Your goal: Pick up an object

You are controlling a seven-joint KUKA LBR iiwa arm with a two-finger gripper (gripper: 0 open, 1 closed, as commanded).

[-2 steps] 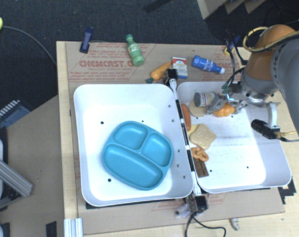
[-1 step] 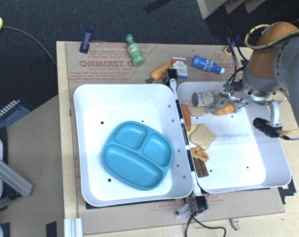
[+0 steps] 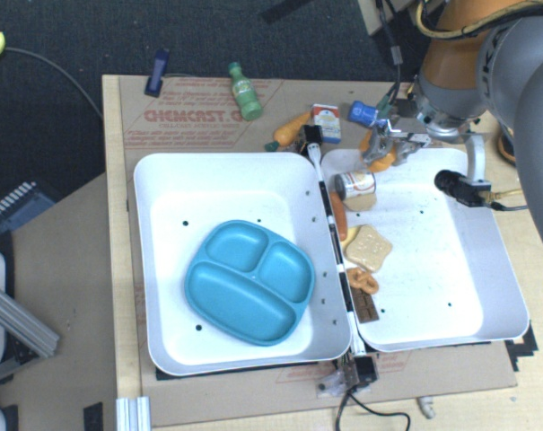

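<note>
Toast-like square [image 3: 367, 248], likely light and stiff, is best pinched across its flat edges, while the gripper [image 3: 383, 146] is seen near the bin's [image 3: 468, 268] far corner.

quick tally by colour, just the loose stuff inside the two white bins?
Blue: 1, the divided plate in the left bin.
Tan: 2, the cracker and pretzel in the right bin.
Orange: 1, the carrot-like stick by the divider.
Silver and brown: 1, the small can.
Total: 5. Items under the gripper at the far edge are too cluttered to count.
</note>
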